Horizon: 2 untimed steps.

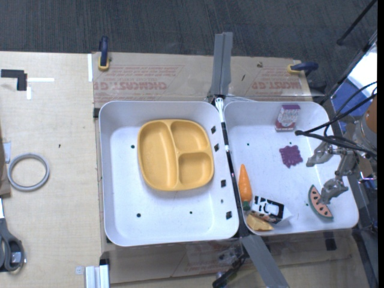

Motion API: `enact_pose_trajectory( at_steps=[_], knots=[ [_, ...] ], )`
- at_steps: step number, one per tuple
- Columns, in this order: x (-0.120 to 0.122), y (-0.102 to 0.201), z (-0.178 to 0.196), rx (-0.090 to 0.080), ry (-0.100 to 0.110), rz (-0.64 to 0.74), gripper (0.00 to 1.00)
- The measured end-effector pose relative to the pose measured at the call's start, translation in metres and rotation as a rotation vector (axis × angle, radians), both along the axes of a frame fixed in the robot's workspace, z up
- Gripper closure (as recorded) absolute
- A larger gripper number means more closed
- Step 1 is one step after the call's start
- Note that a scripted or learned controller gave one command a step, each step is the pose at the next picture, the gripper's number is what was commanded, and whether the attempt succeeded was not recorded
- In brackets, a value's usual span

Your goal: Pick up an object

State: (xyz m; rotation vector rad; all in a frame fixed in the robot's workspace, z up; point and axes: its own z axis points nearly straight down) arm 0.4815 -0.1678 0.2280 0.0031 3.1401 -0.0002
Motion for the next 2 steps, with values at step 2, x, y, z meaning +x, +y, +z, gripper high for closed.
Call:
enact_pose_trajectory(
  at_steps=[2],
  knots=[
    [0.164, -0.019, -0.057, -0.001, -0.003, -0.160, 0.00]
  ],
)
